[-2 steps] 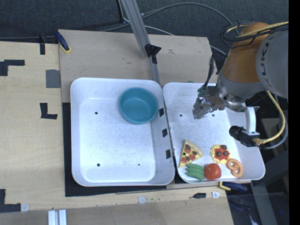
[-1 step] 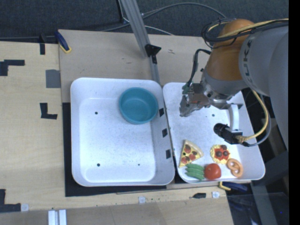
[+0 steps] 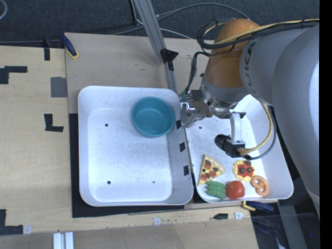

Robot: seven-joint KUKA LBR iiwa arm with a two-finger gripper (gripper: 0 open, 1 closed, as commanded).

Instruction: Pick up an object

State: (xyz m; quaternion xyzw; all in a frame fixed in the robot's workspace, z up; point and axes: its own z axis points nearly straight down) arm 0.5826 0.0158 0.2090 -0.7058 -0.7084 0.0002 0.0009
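Gripper (image 3: 190, 114): sat low at the seam between the 2 bins, over the far left corner of the right bin; nothing was seen in its grasp.
Gripper state: wide or narrow could not be told from this angle.
Arm (image 3: 231, 61): reached in from the right, its orange band directly above the gripper.
Blue bowl (image 3: 153, 116): upright in the left bin (image 3: 124, 165), at its far right corner, just beside the gripper.
Pizza slice (image 3: 210, 169): flat in the right bin (image 3: 274, 160), near its left wall, on the near side of the gripper.
Round yellow piece (image 3: 243, 169): just right of the slice.
Green pod (image 3: 216, 190): by the near rim, touching a red tomato (image 3: 235, 189).
Pretzel (image 3: 260, 185): right of the tomato, near the near right corner.
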